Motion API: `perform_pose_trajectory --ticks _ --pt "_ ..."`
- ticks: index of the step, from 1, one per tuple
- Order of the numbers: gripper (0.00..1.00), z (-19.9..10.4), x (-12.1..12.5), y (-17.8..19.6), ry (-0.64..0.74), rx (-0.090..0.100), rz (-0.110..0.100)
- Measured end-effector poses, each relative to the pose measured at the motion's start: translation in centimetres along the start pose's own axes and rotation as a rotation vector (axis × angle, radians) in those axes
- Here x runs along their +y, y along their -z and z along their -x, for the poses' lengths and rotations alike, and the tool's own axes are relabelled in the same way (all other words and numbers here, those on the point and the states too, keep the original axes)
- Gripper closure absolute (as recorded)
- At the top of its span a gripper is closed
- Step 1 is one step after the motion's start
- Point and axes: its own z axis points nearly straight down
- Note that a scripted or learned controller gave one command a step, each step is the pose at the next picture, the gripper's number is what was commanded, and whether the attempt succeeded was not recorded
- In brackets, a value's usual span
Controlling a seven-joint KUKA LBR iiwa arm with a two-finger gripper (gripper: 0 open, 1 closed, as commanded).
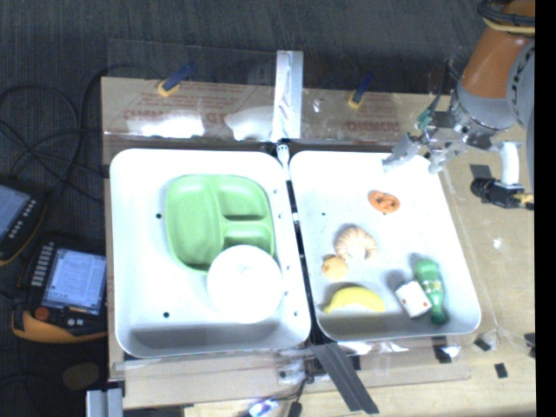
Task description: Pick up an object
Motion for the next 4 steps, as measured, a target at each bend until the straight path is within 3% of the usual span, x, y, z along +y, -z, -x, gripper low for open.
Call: perform_pose_trajectory --ticks 1,2,3,4 --pt "0.0 0.3 0.8 -10.3 0.156 0.001 0.0" --pt "0.0 -1.9 0.8 -11.1 0.273 -0.011 0.004" --pt "1.0 -1.9 1.0 -9.9 0.274 -0.014 0.009" --pt "1.0 -2.1 -0.2 -8.2 0.184 0.0 0.001"
